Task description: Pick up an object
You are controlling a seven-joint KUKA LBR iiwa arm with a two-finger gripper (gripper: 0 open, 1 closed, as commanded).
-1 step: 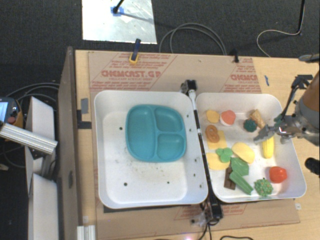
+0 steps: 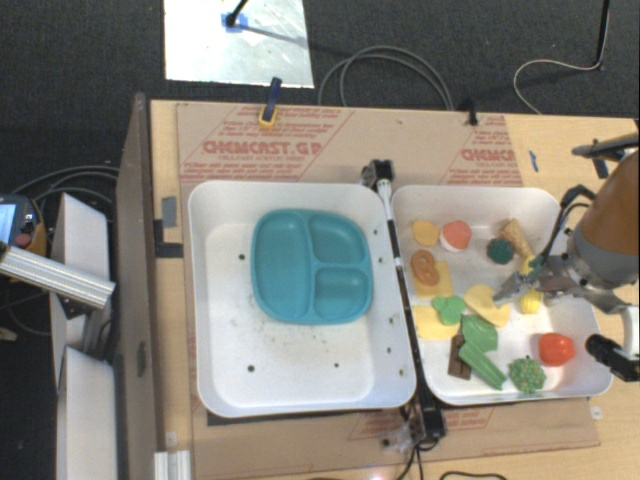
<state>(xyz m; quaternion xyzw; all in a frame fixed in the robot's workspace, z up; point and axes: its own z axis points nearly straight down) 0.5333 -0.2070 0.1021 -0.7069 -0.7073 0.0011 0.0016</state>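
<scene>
Risk, crowding: we see the gripper (image 2: 527, 286) low in the right bin (image 2: 500, 200), with toy food packed close around it; we judge that a closing grasp could nudge a neighbour or catch two pieces at once.
Risk, empty grasp: the yellow piece (image 2: 531, 303) lies just at the gripper tip, and we judge a small offset would leave the jaws shut on nothing.
Risk, wall: the tomato (image 2: 556, 348) and broccoli (image 2: 526, 373) sit near the bin's near wall, where we think a reach could strike the rim.
Jaws: we cannot tell whether they are open or closed, and we see nothing clearly held.
Task thing: no piece is lifted; every candidate lies on the right bin floor.
Right bin: yellow and orange pieces, a red-topped round piece (image 2: 457, 234), a dark green ball (image 2: 500, 251), a cone (image 2: 516, 236), green vegetables, a brown bar (image 2: 458, 359).
Left bin (image 2: 225, 368): a teal divided plate (image 2: 311, 266), its compartments bare.
Counter (image 2: 300, 138): cardboard under both bins.
</scene>
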